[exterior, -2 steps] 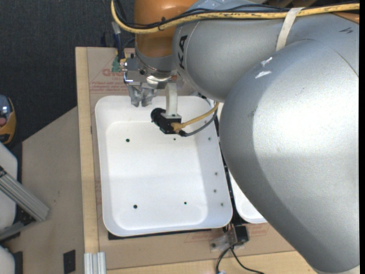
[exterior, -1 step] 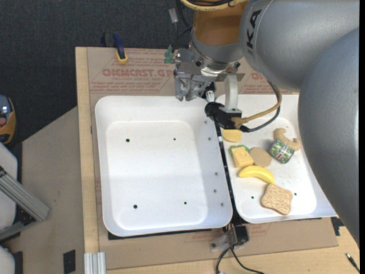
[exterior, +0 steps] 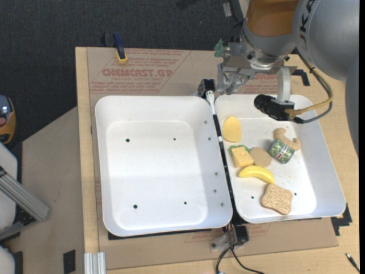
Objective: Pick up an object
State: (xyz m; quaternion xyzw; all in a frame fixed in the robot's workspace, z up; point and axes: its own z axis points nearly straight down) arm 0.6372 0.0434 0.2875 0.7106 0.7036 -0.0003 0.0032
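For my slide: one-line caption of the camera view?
Grey KUKA arm above right white bin holding yellow toy banana and other play food.

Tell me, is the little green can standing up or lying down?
Lying down. The green can rests on its side in the right bin, its round end facing sideways.

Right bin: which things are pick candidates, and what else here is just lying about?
Candidates:
banana
toast slice
green can
cheese wedge
yellow oval piece

Lying about:
left bin
blue-and-yellow clamp
cardboard sheet
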